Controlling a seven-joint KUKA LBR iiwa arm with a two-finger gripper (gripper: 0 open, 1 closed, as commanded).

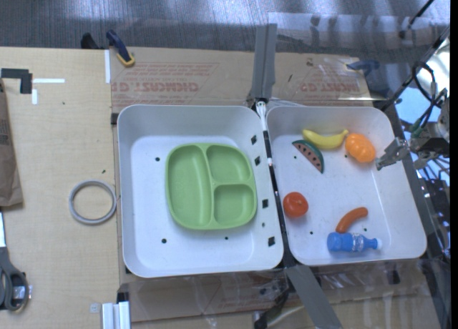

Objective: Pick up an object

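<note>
Approach was the step in hand, as I judged it: my gripper (392,154) hung at the right bin's (401,245) far right rim, nothing between its fingers, though whether they were spread or closed I could not tell. The orange (360,148) lay just beside it and seemed the nearest thing to take. To do it well I would have centred over the fruit, clear of the bin wall, and dropped straight down before closing.

On the surface (57,141) the left bin (136,177) held a green plate (212,186) with three compartments. The right bin held a bottle (352,243), banana (324,138), melon slice (309,155), sausage (351,219) and tomato (295,204).
</note>
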